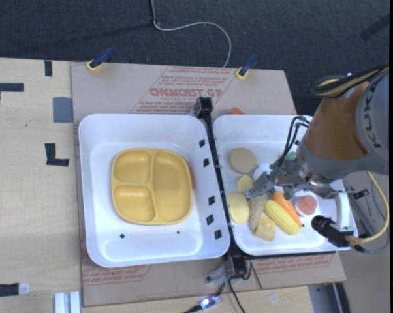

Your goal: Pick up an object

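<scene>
My gripper (pixel 269 186): low in the right bin (pixel 249 130), over the food pile; grip state I cannot tell.
Corn (pixel 282 216): beside a carrot (pixel 286 205), near the front rim.
Left bin (pixel 98 175): yellow tray (pixel 151 186), open margins.

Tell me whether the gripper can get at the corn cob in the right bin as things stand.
Probably yes. The gripper hangs just above the pile, and the corn cob lies on top beside the carrot, uncovered, though its close neighbours may crowd a clean grasp.

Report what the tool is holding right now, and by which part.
Cannot be told: the tool sits low over the pile of play food in the right bin, its tips hidden.
</scene>
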You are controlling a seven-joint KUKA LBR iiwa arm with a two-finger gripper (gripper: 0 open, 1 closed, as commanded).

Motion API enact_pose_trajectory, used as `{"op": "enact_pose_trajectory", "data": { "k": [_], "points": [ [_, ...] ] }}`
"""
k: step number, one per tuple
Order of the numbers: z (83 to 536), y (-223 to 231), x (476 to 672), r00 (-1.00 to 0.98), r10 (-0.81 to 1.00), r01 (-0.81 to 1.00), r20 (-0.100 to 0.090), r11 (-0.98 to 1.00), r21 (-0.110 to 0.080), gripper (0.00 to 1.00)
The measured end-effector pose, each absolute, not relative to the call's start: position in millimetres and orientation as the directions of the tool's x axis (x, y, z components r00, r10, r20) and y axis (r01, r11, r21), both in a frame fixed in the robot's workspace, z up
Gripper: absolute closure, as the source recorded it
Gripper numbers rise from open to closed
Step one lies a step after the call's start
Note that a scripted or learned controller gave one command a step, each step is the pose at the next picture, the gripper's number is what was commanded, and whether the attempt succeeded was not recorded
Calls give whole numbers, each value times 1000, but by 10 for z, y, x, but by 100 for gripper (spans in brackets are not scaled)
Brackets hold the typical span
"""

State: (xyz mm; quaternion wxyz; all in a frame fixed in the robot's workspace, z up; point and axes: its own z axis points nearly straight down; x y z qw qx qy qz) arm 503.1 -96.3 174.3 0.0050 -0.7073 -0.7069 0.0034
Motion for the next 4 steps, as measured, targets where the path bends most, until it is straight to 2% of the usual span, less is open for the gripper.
{"op": "enact_pose_trajectory", "data": {
  "k": [1, 2, 3, 4],
  "points": [
    [1840, -261, 4820, -7, 1000, 1000, 3, 7, -5, 0],
    [1932, -297, 4826, -2, 1000, 1000, 1, 2, -6, 100],
    [2847, -63, 5475, -7, 1000, 1000, 0, 7, 12, 100],
    [2608, 532, 5405, -7, 1000, 1000, 1, 7, -5, 100]
  ]
}}
